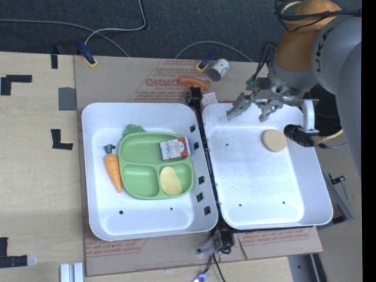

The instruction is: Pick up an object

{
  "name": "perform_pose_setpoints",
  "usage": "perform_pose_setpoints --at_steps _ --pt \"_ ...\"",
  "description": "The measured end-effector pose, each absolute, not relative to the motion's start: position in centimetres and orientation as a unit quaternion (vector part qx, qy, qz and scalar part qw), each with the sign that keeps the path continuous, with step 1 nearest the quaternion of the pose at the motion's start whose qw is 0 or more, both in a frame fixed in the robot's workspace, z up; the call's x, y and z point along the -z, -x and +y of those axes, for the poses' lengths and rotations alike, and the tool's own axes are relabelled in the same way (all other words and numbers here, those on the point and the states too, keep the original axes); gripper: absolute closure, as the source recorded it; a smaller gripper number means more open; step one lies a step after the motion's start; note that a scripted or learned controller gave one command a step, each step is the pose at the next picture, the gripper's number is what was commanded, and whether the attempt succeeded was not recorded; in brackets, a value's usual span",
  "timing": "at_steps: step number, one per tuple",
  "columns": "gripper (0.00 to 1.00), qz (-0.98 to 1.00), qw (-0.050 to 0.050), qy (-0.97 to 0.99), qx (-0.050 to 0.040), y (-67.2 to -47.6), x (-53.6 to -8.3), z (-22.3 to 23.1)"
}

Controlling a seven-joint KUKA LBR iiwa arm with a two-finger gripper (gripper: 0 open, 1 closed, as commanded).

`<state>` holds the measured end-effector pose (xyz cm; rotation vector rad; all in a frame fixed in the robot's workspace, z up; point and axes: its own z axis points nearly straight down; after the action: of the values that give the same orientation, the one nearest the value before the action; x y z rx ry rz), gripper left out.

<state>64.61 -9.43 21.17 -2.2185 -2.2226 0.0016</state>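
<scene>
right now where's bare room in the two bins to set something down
Most of the right bin floor is bare, everything in front of the tan disc. The left bin is crowded: green tray, carrot. Only a strip along its front edge is free.

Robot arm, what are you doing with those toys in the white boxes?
The robot arm is reaching over the right bin, and its gripper hangs open above the far edge, holding nothing. A round tan cookie lies just beside it in that bin. The left bin holds a green tray with a small carton and a yellow piece, plus a carrot next to it.
</scene>
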Motion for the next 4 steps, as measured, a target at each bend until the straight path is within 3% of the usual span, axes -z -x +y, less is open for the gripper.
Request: perform_pose_setpoints --at_steps 1,2,3,4 --pt "0.0 -0.707 -0.001 0.707 -0.0007 -62.9 -24.7 -14.0" --pt "0.0 -0.707 0.001 0.708 -0.0017 -59.4 -19.1 -19.5" --pt "0.0 -0.707 0.001 0.707 -0.0017 -62.3 -11.4 -21.7" --pt "0.0 -0.708 -0.007 0.706 0.0017 -67.1 -9.3 -22.4"
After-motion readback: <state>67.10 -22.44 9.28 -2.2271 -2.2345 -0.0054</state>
